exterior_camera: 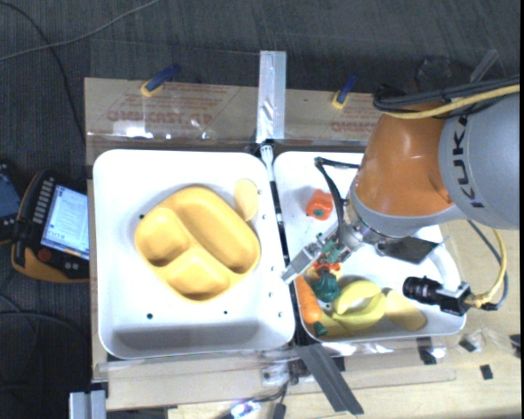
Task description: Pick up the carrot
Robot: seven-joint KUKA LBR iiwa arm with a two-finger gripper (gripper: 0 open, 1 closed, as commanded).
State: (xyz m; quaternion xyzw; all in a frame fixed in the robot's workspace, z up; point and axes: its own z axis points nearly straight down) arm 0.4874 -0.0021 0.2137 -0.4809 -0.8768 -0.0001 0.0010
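The carrot (306, 304) is seen lying along the right bin's (290, 190) left wall, beside a banana (360, 302). The gripper (325, 260) is positioned just above it; its grasp state cannot be told.

One camera is fixed above the table (183, 103). It looks down at a slant, taking in both white bins (122, 234).

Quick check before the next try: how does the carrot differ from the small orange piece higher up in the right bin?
The carrot is long and slim; the small orange piece is short and stubby. The carrot lies near the right bin's front left corner, crowded against the banana; the orange piece sits apart, nearer the back. The gripper hovers nearer the carrot. Both are orange and lie in the right bin.
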